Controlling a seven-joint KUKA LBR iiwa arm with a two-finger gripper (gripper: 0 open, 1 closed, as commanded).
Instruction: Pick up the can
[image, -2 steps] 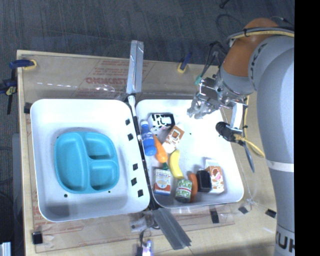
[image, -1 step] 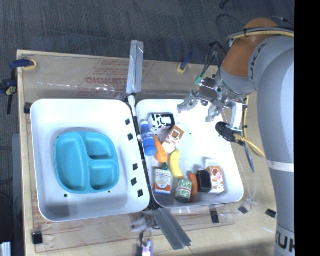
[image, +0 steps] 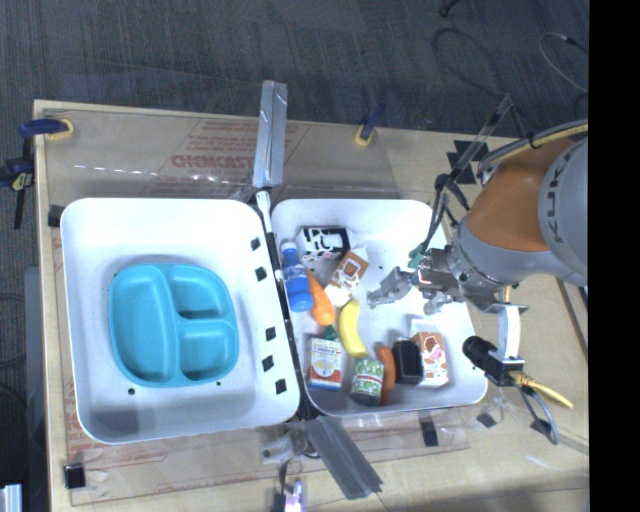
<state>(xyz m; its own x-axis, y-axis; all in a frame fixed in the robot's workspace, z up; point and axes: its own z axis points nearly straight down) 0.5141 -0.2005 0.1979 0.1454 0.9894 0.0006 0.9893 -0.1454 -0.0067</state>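
The table (image: 120, 130) carries two white bins. The left bin (image: 90, 230) holds a blue divided tray (image: 175, 322). The right bin (image: 400, 215) collects clutter; the can (image: 368, 380) stands near its near edge. The gripper (image: 385, 291) hovers above, the jaws' state cannot be told.

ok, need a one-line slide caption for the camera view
Gripper poised over the right bin of groceries, with the can near the front edge; a blue divided tray sits in the left bin.
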